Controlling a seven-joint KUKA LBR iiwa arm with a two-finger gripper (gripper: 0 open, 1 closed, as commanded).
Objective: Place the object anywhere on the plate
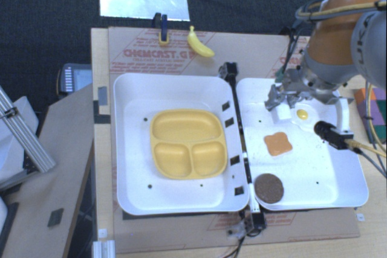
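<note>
We note the yellow plate (pixel 184 144) centred in the left bin (pixel 130 93), empty. In the right bin (pixel 351 184) lie an orange slice (pixel 278 144) and, at its 6 o'clock, a brown disc (pixel 269 188). The gripper (pixel 279 99) hangs at the slice's 12 o'clock by a fried egg (pixel 302 113), likely lining up a pick; we cannot tell its opening.
</note>
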